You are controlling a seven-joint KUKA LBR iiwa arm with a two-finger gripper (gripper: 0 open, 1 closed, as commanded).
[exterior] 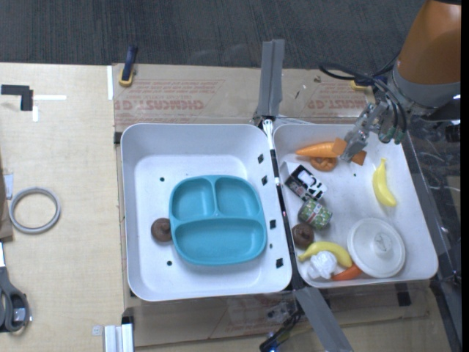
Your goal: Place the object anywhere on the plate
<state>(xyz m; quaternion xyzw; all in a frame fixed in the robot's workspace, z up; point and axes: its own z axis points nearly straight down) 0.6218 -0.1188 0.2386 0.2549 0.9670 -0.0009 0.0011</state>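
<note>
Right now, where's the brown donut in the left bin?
The donut lies on the left bin floor, against the blue plate's left edge, near its lower corner.

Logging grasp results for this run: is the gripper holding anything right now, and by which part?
Cannot be told. The gripper sits at the thick end of the orange carrot in the right bin, but a grip isn't visible.

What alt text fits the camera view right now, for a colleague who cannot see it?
The gripper hangs over the right bin, right at the thick end of a toy carrot. In the left bin lies a blue divided plate with nothing on it, a brown donut beside it. The right bin also holds two bananas, a white lid and other small items.
</note>
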